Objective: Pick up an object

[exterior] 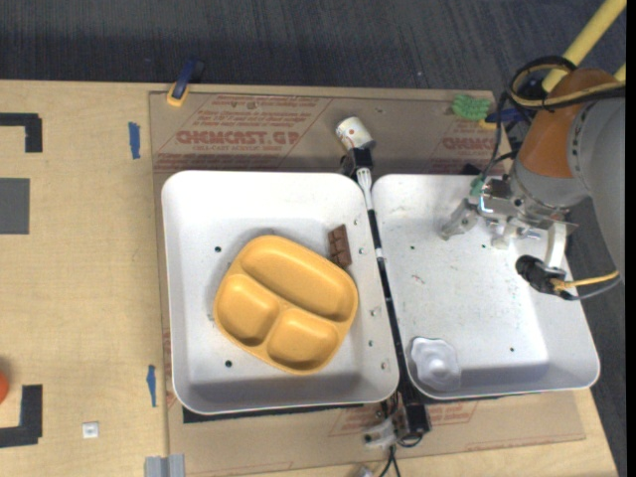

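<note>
Camera view: we have two candidates. The yellow divided tray (pixel 285 302) lies upside down in the left bin (pixel 189 266), taking up most of its floor, with a small brown block (pixel 339 245) touching its upper right edge. It looks like rigid moulded plastic, light but broad, smooth and domed, so we'd expect the fingers to slide off the top; the rim edge is the only real hold. A small clear cup-like item (pixel 431 359) sits at the near left corner of the right bin (pixel 556 361); probably thin, light, easily crushed, and close to the wall.

The gripper (pixel 475 214) is over the far side of the right bin, well apart from both objects, wrist coming in from the right. Jaw state: we cannot tell; nothing visible between them.
</note>
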Action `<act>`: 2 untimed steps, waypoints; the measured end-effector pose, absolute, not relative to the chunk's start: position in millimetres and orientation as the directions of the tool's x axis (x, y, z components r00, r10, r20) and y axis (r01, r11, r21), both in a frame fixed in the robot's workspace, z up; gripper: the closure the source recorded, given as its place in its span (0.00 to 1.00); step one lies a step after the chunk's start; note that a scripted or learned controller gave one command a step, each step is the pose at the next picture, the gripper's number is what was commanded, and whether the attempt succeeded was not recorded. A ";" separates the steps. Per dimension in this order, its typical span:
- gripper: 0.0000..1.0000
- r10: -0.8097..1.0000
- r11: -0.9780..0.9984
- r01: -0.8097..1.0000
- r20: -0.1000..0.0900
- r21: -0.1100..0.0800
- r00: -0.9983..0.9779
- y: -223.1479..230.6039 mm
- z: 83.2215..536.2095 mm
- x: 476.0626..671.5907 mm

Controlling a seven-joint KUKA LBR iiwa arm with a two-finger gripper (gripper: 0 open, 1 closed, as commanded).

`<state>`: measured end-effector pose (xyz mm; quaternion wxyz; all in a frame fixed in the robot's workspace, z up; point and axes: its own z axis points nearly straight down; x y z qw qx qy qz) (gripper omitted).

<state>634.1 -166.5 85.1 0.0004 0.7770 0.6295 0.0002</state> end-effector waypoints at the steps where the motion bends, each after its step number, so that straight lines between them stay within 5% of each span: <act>1: 1.00 0.979 -0.206 0.979 -0.001 0.003 0.206 -166.1 95.8 634.9; 2: 1.00 0.981 0.191 0.981 -0.003 0.003 -0.191 -215.1 175.4 630.6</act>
